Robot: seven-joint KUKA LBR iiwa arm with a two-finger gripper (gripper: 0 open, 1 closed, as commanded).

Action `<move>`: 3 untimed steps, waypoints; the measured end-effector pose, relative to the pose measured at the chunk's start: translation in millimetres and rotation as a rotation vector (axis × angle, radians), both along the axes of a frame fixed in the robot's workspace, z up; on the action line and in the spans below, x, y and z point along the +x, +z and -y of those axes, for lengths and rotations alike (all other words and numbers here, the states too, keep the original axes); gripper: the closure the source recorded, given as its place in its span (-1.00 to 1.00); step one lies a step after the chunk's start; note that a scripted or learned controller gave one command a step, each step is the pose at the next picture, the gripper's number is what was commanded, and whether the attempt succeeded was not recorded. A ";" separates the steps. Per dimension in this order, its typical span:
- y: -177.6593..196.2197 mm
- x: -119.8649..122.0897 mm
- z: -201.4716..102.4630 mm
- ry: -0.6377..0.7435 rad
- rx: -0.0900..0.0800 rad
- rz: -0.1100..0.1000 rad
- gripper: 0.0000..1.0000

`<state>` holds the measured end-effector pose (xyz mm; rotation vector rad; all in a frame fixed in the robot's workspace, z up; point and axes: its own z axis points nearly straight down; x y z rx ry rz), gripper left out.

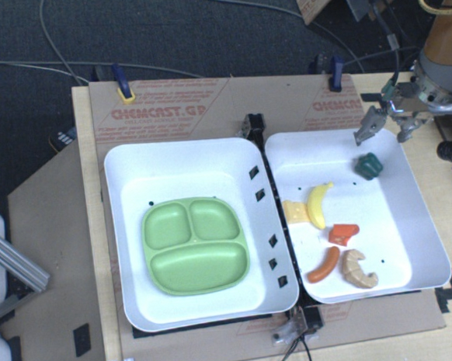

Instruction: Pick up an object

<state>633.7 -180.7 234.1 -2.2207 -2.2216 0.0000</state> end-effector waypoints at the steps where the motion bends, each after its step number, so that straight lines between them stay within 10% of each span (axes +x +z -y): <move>1: -41.6 -0.9 -0.3 0.000 0.001 -0.004 -1.00; 3: -145.7 1.8 -4.6 -0.002 0.000 -0.005 -1.00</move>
